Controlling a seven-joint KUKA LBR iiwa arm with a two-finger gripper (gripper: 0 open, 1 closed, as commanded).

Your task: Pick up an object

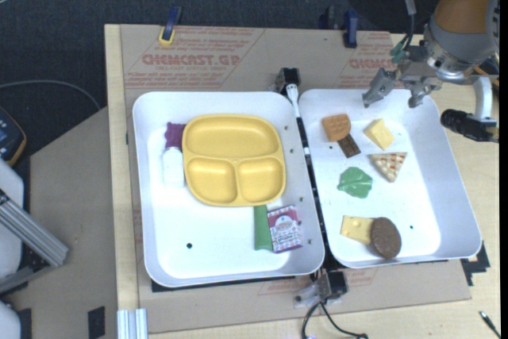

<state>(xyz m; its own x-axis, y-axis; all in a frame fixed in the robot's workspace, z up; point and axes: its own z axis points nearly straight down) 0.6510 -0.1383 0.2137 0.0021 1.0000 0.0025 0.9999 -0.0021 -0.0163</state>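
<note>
over the right bin (452,171), up near its twelve o'clock rim, my tool (399,92) hangs with its two fingers spread wide and nothing between them, touching nothing that i can see. any piece will do for this job, and the candidates all lie in that bin: a yellow cheese block (379,133) just toward six o'clock from the tool, a brown toast square (336,126) at about eight o'clock from it, a pizza wedge (390,164) and a green leaf (355,182) further down, and a round brown cookie (386,237) touching a second cheese slice (356,229) at the six o'clock end. i judge the cheese block the best pick: closest, chunky, standing apart from its neighbours. to do it well i should centre the fingers on either side of it, drop straight down, and close only once they straddle it. the leaf looks too flat to pinch cleanly.
</note>
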